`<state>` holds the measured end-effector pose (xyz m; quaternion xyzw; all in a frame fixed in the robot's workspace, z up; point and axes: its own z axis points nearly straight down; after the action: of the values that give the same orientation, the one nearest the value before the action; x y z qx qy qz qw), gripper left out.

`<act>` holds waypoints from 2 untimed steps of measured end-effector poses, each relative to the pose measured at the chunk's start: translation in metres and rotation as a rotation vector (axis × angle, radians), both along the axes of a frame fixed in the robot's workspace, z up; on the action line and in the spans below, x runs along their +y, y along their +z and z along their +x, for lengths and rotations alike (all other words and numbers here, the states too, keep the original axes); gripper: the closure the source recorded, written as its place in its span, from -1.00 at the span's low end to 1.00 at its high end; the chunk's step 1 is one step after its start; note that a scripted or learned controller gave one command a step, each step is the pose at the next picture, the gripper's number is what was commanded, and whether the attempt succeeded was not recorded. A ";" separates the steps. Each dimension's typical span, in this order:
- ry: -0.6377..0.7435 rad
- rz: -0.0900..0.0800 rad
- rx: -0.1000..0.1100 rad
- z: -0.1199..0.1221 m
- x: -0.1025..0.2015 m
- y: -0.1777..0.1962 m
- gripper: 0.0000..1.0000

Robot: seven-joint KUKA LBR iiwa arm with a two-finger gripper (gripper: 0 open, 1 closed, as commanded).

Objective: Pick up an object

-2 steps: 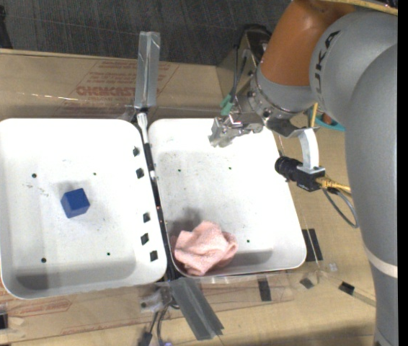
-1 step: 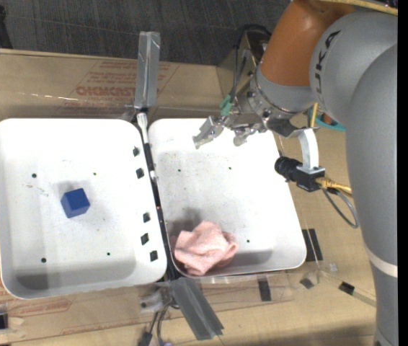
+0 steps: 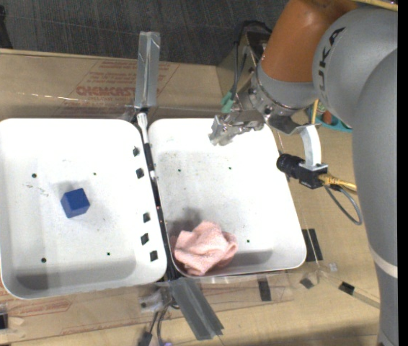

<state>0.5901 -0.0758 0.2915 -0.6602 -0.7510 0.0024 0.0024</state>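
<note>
A blue cube [image 3: 75, 202] lies in the left bin [image 3: 16, 139], left of its middle. A crumpled pink cloth [image 3: 204, 247] rests against the near wall of the right bin [image 3: 280, 215]. My gripper [image 3: 222, 133] hangs over the far edge of the right bin, well above and behind the cloth. Nothing shows between its fingertips.
A metal divider bar [image 3: 146, 78] runs up from between the two bins at the back. Brown cardboard [image 3: 60, 78] lies behind the bins. The arm's grey and orange body [image 3: 334, 42] fills the upper right.
</note>
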 end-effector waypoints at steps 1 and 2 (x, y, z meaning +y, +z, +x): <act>0.000 0.000 0.001 0.000 0.000 0.000 -1.00; -0.007 0.001 0.000 -0.076 -0.037 -0.117 -1.00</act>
<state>0.5144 -0.1130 0.1748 -0.6630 -0.7486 0.0018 0.0027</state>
